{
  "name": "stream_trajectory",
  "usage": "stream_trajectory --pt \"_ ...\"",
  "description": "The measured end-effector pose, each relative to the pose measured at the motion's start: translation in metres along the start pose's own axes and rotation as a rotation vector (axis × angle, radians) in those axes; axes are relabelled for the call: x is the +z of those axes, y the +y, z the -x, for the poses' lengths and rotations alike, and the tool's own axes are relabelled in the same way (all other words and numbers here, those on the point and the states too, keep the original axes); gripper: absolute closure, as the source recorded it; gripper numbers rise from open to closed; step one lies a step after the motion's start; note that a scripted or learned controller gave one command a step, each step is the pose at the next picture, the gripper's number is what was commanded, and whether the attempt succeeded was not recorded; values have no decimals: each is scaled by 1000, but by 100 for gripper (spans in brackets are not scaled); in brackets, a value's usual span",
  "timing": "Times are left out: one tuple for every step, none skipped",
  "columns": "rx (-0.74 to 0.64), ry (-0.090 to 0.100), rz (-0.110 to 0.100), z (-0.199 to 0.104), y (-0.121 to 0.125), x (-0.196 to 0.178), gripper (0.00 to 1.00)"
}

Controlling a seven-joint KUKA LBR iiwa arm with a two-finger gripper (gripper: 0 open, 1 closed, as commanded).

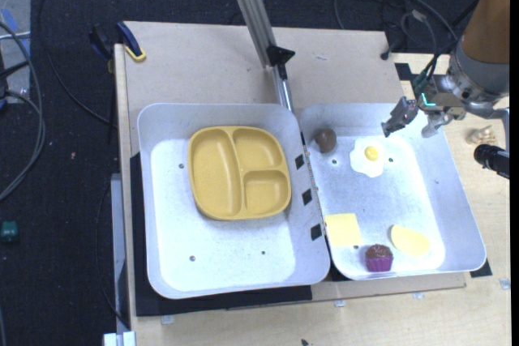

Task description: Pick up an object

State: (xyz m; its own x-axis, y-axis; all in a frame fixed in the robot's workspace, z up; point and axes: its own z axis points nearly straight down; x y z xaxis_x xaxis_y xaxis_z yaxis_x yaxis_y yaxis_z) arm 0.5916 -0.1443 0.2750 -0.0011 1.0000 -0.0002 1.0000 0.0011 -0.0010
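The end effector (417, 120) hangs over the far right part of the right bin (454, 207), its two dark fingers (397, 119) spread apart with nothing between them, so it's open and carrying nothing. The arm (486, 44) comes in from the right, orange band showing above the grey wrist.

Just beneath and to the left of those fingers lies a fried egg (369, 159), white with a yellow yolk, flat on the bin floor and apart from the fingertips. Left of the egg, close to the bin's left wall, sits a small brown ball-like object (325, 139). Over at the near side of this bin there's a pale yellow square slice (342, 228), a purple cupcake-like piece (378, 257) just beside it to the right, and a yellow rounded piece (410, 240) a little further right, nearly touching the cupcake.

The left bin (162, 255) holds a yellow divided plate (240, 172), three compartments, lying flat toward the far side of the bin.

Both bins rest side by side on the table (195, 61), their inner edges overlapping in the middle. A slanted metal pole (251, 0) rises from the far side of the table, between the bins.
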Motion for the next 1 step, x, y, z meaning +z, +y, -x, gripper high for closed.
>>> stream_trajectory --pt "0 0 1 0 0 -1 0"
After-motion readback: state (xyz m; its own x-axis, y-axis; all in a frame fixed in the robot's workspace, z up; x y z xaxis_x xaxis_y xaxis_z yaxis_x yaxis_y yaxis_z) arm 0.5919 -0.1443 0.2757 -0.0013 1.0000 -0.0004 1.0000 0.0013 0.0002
